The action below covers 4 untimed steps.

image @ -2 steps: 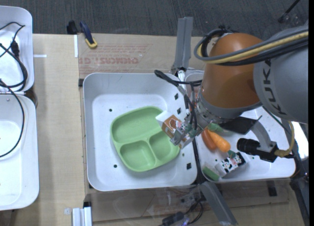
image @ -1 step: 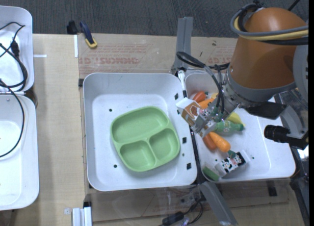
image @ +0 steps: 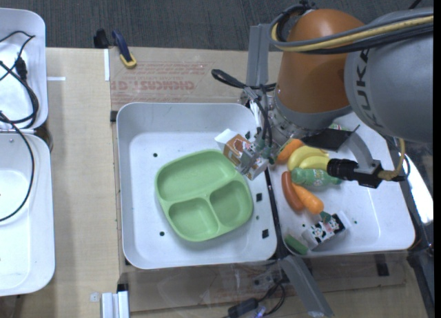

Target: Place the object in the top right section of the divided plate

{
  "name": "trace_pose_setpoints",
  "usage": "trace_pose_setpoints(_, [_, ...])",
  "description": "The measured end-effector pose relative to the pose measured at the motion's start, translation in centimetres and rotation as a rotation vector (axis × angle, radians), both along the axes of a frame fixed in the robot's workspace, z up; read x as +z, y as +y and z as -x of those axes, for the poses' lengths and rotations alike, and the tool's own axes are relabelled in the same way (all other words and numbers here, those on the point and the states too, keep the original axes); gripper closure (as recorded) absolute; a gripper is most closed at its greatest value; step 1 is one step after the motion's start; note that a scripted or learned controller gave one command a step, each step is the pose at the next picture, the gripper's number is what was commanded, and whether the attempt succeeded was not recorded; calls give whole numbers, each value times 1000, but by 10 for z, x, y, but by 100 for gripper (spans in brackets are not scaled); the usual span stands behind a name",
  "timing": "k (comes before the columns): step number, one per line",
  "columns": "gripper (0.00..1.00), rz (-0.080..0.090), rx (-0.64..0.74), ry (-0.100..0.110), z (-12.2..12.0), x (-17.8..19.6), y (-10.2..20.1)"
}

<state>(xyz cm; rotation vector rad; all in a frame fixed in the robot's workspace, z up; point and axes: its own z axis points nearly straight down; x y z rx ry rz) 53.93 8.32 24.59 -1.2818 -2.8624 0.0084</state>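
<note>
Reaching in from the right of the frame, the arm hangs over the seam between the two white bins, its orange band hiding most of the wrist. The gripper sits low at centre, just beside a small brown-and-white carton; whether the jaws pinch it cannot be told, since the arm's bulk covers them. That carton rests at the upper right edge of the green divided plate, which lies in the left bin. Toy carrots, a banana and a cow-patterned box crowd the right bin, partly overlapped by the arm.
</note>
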Motion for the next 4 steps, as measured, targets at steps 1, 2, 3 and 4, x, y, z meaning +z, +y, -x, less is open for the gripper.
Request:
trace_pose_setpoints(1, [100, -3, 427, -3, 28, 71, -46])
trace_pose_setpoints(2, [100, -9, 1033, -2, 20, 59, -121])
trace_pose_setpoints(3, [100, -10, 1070, -1, 27, -29, -39])
trace_pose_setpoints(4, [100, -10, 1124, 1, 25, -58, 11])
